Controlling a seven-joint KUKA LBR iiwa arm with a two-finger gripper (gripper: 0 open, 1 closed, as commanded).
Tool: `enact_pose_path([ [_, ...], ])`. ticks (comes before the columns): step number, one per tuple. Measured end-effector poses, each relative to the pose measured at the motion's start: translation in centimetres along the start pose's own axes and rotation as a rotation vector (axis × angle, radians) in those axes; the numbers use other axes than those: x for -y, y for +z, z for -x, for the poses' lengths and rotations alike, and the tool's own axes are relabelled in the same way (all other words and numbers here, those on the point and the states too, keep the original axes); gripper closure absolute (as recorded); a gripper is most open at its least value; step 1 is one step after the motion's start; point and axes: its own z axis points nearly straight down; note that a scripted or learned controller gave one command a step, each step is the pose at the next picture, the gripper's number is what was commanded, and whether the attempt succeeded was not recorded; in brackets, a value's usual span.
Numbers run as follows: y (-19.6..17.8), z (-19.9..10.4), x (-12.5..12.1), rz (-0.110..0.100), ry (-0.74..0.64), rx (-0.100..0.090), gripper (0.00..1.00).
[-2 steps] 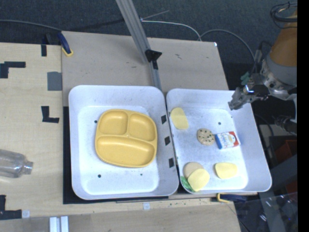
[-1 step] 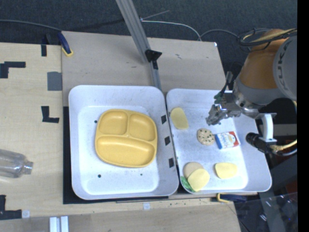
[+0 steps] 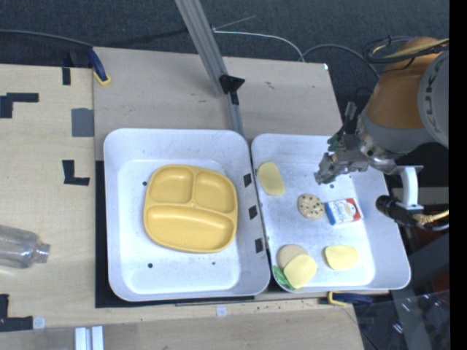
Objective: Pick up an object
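Gripper [image 3: 326, 173] hovers above the cookie [image 3: 311, 206]; finger spread I can't tell, too dark. I'd centre over it, then descend straight.

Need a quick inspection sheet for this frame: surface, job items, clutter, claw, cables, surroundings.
Surface: wooden bench bearing left bin and right bin.
Job's things: right bin holds cookie, small carton, several yellow pieces; yellow divided plate in left bin.
Clutter: clear bottle on the bench's left.
Claw: claw over right bin's upper part, fingers unclear.
Cables: thin cable behind bench.
Surroundings: metal pole, dark floor.
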Motion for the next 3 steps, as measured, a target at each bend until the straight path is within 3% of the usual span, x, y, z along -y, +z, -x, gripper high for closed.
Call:
enact_pose_path([
  [1, 3.2, -2.2, -1.6, -0.002, 0.001, 0.001, 1.00],
  [2, 0.9, -3.7, -5.3, 0.005, 0.000, 0.002, 1.00],
  [3, -2.4, -3.2, -3.3, 0.004, 0.003, 0.001, 1.00],
])
